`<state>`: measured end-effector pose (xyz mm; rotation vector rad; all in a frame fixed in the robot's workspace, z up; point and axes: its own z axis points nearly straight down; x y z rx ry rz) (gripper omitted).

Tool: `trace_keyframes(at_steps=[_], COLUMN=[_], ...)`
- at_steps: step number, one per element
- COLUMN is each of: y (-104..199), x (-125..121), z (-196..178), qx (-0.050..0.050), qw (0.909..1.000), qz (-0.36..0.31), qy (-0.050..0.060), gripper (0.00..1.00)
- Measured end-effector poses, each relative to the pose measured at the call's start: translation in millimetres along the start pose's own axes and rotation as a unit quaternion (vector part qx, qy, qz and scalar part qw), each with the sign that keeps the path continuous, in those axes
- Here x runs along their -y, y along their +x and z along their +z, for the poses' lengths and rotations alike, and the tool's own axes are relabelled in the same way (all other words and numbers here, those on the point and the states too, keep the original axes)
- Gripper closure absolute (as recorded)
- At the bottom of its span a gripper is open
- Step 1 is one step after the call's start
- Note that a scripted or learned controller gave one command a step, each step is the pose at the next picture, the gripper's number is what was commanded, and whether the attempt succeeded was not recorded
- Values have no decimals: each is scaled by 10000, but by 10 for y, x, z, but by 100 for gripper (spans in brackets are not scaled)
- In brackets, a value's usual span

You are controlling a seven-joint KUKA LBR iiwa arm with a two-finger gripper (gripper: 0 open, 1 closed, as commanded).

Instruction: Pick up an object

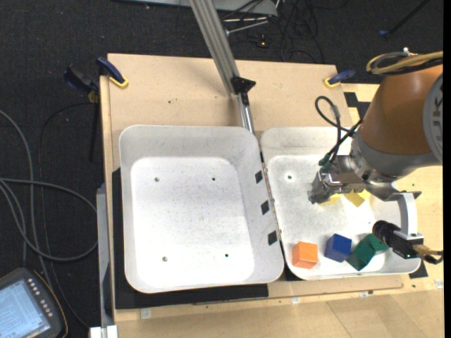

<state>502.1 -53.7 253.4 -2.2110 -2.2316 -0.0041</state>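
My gripper (321,191) is down in the right bin (296,162), near its middle. A yellow block (354,198) lies just to its right, partly covered by the wrist, and a bit of yellow shows right under the gripper. Along the bin's front edge sit an orange cube (304,253), a blue cube (338,247) and a green block (366,251). These three lie apart from the gripper, toward the front of the bin.
The left bin (189,203) lies beside the right one, with a shared raised rim between them. A slanted metal pole (222,55) crosses the back of the bench. A black part with a cable (393,236) overhangs the right bin's front right corner.
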Motion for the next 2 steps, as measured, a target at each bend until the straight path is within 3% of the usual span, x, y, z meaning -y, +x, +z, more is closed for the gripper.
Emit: trace_keyframes(at_steps=[2], y=[993], x=[-10], z=[-36], qx=[1], qw=[10000], qz=[3], qy=[8], gripper=[100])
